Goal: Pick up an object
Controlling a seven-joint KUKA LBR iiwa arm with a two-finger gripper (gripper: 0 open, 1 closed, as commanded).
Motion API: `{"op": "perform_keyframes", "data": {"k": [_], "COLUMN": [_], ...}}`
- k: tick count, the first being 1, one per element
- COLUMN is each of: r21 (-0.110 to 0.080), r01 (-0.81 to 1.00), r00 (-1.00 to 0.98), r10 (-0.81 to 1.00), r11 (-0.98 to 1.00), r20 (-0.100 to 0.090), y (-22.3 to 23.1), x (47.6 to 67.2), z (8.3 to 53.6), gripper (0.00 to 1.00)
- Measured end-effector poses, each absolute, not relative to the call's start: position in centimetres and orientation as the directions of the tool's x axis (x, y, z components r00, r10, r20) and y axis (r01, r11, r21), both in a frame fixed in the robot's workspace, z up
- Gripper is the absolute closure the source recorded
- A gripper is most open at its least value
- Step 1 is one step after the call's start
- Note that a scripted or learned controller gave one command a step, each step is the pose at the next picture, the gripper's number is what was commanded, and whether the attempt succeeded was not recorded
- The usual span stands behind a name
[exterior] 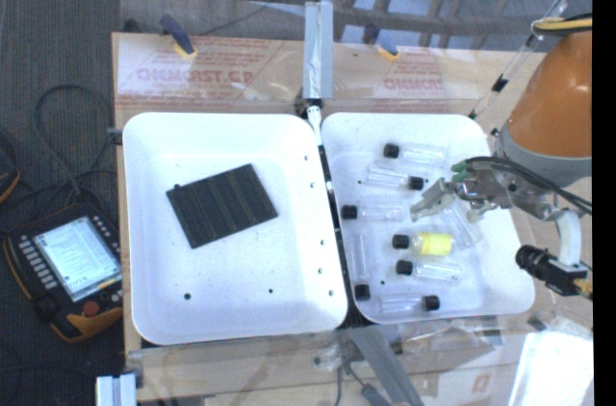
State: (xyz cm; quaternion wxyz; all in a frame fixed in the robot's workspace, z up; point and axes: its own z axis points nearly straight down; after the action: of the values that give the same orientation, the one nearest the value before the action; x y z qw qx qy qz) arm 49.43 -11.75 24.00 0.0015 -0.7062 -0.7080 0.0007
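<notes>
The right bin (pixel 500 289) holds several clear vials with black caps, among them one near the back (pixel 409 150) and one by the front wall (pixel 409 304). A vial with yellow contents (pixel 434 244) lies near the bin's middle. My gripper (pixel 452 205) hangs over the right half of this bin, just behind the yellow vial, with its fingers apart and nothing between them. The left bin (pixel 154 298) holds a flat black ribbed pad (pixel 222 204).
The grey arm with its orange band (pixel 558 96) covers the right bin's far right corner, and cables trail beside it. A grey divider post (pixel 318 48) stands behind the seam between the bins. A teach pendant (pixel 67 269) lies on the floor at left.
</notes>
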Motion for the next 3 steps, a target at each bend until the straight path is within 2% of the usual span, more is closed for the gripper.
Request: {"op": "perform_keyframes", "data": {"k": [1,2,3], "r21": [-0.004,-0.003,0.016], "r01": [1.000,0.991,0.991], "r00": [-0.001,-0.133,-0.133], "r10": [1.000,0.991,0.991], "r11": [0.001,0.133,0.133], "r20": [0.002,0.007,-0.003], "y": [-15.8,-18.4,-20.7], "x": [48.3,52.6,60.3], "z": [13.6,9.6,9.1], "gripper": [0.00,0.00,0.00]}}
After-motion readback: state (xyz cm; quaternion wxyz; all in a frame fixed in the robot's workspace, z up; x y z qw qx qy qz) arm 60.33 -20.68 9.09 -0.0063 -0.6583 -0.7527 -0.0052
